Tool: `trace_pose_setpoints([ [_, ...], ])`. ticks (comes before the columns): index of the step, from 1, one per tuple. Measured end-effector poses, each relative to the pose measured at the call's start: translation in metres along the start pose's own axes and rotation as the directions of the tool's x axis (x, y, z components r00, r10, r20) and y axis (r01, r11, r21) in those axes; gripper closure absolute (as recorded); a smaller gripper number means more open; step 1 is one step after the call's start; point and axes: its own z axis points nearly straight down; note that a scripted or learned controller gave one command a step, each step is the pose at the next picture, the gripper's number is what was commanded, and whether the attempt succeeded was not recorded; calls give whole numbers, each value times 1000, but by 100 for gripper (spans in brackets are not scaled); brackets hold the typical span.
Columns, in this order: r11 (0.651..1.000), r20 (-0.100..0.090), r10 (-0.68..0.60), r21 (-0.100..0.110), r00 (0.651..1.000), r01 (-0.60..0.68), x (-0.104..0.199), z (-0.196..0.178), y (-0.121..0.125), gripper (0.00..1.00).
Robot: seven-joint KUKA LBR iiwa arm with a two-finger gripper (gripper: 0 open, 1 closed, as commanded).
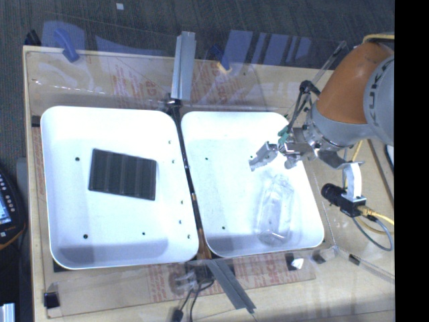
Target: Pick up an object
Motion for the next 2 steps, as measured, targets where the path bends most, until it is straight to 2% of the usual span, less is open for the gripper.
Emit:
trace_pose_setpoints([
  [1,725,-2,689,-3,725,-689,51,-61,3,0],
  [2,724,-1,689,-3,724,-689,-5,-132,31,0],
])
